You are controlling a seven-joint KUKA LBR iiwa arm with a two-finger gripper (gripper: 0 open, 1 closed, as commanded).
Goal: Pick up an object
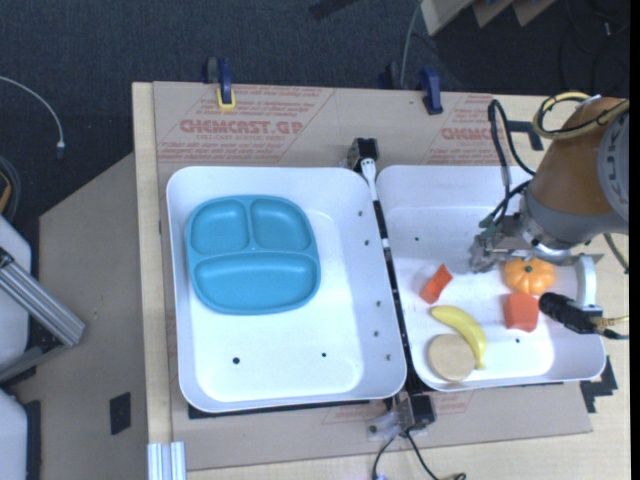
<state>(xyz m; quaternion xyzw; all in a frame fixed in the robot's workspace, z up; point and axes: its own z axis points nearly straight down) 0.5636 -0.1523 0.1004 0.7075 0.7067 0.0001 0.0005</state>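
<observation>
— Orange is what catches me first: a small pumpkin-like toy point(528, 275) in the right bin point(420, 196), sitting right under the arm's wrist.

— And the gripper point(490, 250)?

— Low over the right bin, just left of that pumpkin. It's a dark metal cluster from where I stand; whether it's wide or narrow I cannot tell, and I see nothing held in it.

— So what's nearest to grab?

— I'd judge the pumpkin, touching or almost touching the gripper's right side. A red-orange wedge point(436, 283) lies a little to the near left of the gripper, apart from it. A red block point(520, 311) sits just on the near side of the pumpkin.

— The banana?

— The banana point(463, 331) is nearer still, its long axis running from upper left to lower right, its near end resting against a tan round disc point(450, 357) at the bin's near edge.

— And the other bin?

— The left bin point(200, 358) carries a blue divided plate point(254, 254), well apart from the arm. Both bins rest on the cardboard-covered tabletop point(300, 108).

— Your guess?

— A short shift right, or to the near left for the wedge. Nothing's lifted yet.
</observation>
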